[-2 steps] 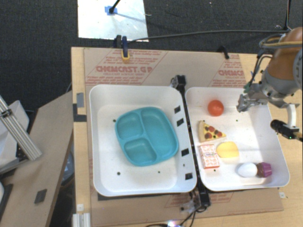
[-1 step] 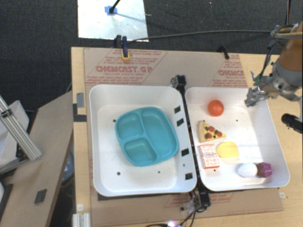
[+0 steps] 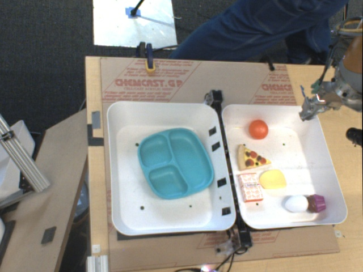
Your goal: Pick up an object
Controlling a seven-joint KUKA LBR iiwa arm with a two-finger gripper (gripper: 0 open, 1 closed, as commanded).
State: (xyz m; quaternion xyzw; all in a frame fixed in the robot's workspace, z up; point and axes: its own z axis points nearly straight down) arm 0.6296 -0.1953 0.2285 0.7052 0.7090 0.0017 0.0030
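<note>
The right bin [image 3: 326,152] holds a red-orange ball [image 3: 258,129], a pizza-slice toy [image 3: 251,158], a yellow block [image 3: 273,179], a small red-and-white carton [image 3: 250,187], a white egg [image 3: 295,203] and a purple piece [image 3: 317,203] beside the egg. My gripper [image 3: 310,107] hangs at the bin's far right corner, above the rim, well to the right of the ball. Nothing shows between its fingers.
The left bin [image 3: 122,152] holds a teal divided plate [image 3: 174,162]. Black clips [image 3: 218,146] line the ridge between the two bins. A person in blue [image 3: 266,16] leans over the far side of the bench. A white sheet [image 3: 133,16] lies on the floor behind.
</note>
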